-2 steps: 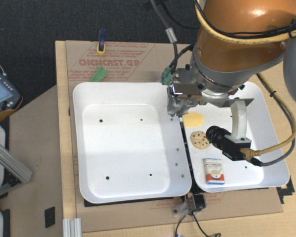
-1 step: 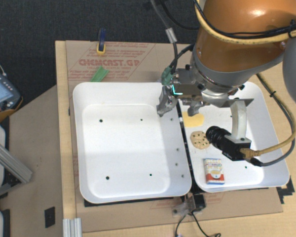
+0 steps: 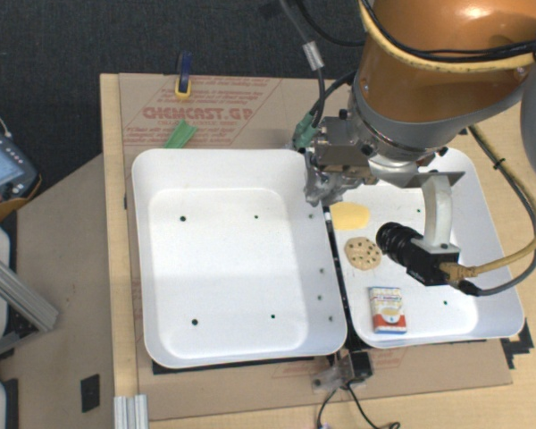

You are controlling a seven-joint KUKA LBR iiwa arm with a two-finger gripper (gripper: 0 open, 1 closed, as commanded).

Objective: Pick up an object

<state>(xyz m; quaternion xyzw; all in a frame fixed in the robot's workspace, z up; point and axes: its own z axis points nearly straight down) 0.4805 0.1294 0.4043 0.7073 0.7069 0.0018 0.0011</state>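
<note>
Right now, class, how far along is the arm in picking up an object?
Done: the gripper sits low at the right bin's left edge, by the yellow piece. In hand: nothing visibly held. Left: the yellow piece, cookie and box all lie in the bin; one needs gripping and lifting.

The arm point(image 3: 456, 34) reaches in from the upper right of the camera view, with its broad orange band point(image 3: 447, 70) (glossy, catching the light) nearest the lens. Below the band, the grey wrist point(image 3: 402, 137) narrows and points steeply downward. The gripper point(image 3: 320, 190) hangs at the wrist's lower left end, near the middle of the view.
</note>
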